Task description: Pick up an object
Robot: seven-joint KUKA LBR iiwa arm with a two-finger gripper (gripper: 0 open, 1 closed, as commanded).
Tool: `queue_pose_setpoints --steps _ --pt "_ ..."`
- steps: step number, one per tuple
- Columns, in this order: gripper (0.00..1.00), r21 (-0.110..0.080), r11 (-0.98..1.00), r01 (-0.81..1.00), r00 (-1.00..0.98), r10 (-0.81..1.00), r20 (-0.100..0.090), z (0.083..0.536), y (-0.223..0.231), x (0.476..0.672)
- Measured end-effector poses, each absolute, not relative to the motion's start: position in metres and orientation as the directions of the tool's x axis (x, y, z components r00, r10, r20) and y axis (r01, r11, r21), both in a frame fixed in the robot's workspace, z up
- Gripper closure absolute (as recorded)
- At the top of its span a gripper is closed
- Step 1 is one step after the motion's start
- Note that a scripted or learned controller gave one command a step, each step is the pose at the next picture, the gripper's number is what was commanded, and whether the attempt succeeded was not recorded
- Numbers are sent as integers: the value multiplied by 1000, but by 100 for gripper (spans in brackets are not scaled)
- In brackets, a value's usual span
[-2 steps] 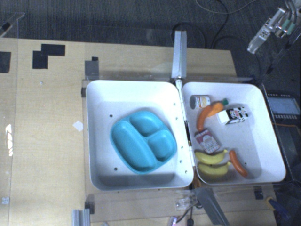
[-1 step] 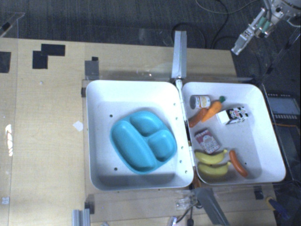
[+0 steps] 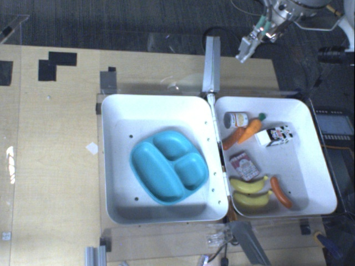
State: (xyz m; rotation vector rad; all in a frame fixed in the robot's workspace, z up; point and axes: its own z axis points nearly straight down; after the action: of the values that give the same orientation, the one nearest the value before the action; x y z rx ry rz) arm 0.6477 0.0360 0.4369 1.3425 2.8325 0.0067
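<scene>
The right bin (image 3: 310,148) holds several small items. A small jar (image 3: 238,119) lies at its far left, with an orange carrot (image 3: 244,133) just below it and a white and black box (image 3: 275,136) to the carrot's right. Lower down lie a pink packet (image 3: 244,165), two yellow bananas (image 3: 250,185) and a red sausage (image 3: 280,193). My gripper (image 3: 245,50) hangs high above the bench beyond the bins' far edge, well clear of every item, pointing down and to the left with nothing in it.
The left bin (image 3: 119,148) holds a blue three-compartment plate (image 3: 169,165). A metal divider post (image 3: 211,65) rises between the bins at the back. Cables trail near the arm at the upper right.
</scene>
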Motion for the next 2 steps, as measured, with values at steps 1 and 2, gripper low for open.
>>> queue_pose_setpoints --steps 1,2 --pt "100 9 508 861 -508 861 -3 437 92 660" --pt "100 8 329 944 -329 944 -1 436 150 669"
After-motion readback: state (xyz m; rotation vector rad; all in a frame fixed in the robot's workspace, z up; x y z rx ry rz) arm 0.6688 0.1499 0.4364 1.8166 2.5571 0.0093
